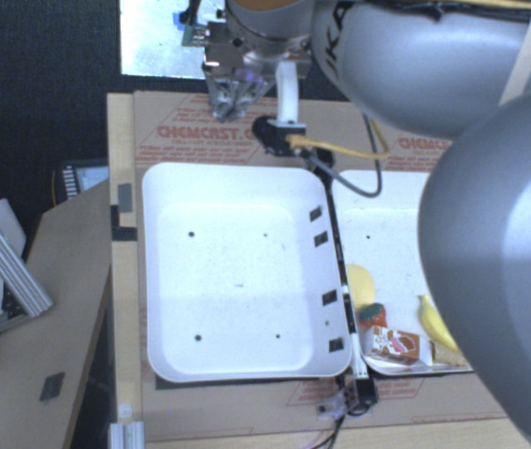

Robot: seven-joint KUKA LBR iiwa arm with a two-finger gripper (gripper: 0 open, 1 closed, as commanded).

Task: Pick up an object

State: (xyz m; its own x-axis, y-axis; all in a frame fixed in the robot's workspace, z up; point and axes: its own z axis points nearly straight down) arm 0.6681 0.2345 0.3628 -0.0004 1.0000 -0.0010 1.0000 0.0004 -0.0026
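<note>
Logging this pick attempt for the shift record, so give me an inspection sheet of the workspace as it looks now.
Surface: cardboard-covered bench bearing two shallow white bins side by side.
Job's things: left bin; right bin holds a banana, a pale yellow round object and a small red-and-white packet, grouped at its near end.
Clutter: black clips along the wall between the bins.
Grippers: gripper sits above the bench's far edge, beyond the left bin; whether its jaws are open cannot be told.
Cables: yellow cable and black cable near the far bin corners.
Surroundings: aluminium rail at left; dark floor.
</note>
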